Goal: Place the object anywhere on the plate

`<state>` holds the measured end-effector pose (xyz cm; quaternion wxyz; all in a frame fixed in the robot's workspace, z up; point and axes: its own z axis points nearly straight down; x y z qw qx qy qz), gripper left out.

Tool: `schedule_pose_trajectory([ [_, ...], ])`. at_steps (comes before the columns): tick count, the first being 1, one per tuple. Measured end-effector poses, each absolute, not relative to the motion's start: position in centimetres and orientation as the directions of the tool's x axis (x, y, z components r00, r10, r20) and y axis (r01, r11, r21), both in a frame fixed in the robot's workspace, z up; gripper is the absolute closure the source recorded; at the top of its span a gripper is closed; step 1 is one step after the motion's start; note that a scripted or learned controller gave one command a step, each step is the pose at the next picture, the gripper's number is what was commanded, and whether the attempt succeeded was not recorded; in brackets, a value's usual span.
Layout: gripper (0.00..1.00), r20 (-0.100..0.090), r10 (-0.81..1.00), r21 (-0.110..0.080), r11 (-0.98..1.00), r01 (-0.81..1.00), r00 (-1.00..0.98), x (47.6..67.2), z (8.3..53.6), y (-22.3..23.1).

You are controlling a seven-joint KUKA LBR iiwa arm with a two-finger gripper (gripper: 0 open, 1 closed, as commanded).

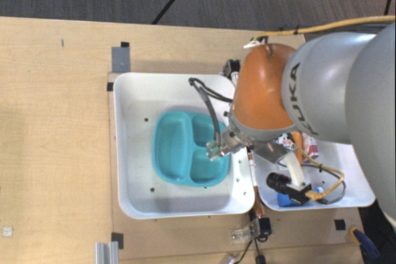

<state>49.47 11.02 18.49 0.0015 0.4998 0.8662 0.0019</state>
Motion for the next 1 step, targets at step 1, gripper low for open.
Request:
schedule_pose_trajectory([
  [1,1.0,-0.006,0.853,0.026,0.522,0.853,-0.522,49.47,9.66,11.35],
])
